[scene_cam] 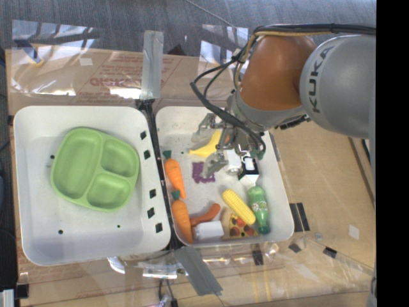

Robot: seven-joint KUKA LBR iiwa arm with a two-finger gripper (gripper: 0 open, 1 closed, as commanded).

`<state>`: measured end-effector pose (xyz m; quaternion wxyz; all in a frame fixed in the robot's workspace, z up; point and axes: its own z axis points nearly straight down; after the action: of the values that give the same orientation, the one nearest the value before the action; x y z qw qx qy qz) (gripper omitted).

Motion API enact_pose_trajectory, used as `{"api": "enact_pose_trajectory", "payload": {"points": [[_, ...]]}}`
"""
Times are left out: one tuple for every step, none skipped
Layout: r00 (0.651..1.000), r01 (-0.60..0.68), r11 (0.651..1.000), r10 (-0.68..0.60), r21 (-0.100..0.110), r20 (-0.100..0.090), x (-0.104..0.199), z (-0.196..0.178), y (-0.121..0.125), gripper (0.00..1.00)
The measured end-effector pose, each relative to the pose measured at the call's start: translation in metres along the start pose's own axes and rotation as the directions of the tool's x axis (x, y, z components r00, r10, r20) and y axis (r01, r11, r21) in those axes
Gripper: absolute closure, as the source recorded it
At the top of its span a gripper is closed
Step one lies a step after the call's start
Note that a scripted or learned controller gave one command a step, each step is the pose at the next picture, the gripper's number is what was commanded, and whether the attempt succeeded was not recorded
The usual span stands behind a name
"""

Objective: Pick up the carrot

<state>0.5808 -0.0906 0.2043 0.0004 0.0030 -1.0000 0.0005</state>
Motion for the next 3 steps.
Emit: {"api": "enact_pose_trajectory", "payload": {"points": [[1.0, 0.004, 1.0, -0.004, -0.002, -0.003, 0.092, 0.058, -0.013, 0.0], [0.909, 0.416, 0.909, -0.416, -0.001, 0.002, 0.042, 0.113, -0.031, 0.0], [0.907, 0.421, 0.907, -0.421, -0.001, 0.005, 0.04, 0.103, -0.029, 1.0]]}}
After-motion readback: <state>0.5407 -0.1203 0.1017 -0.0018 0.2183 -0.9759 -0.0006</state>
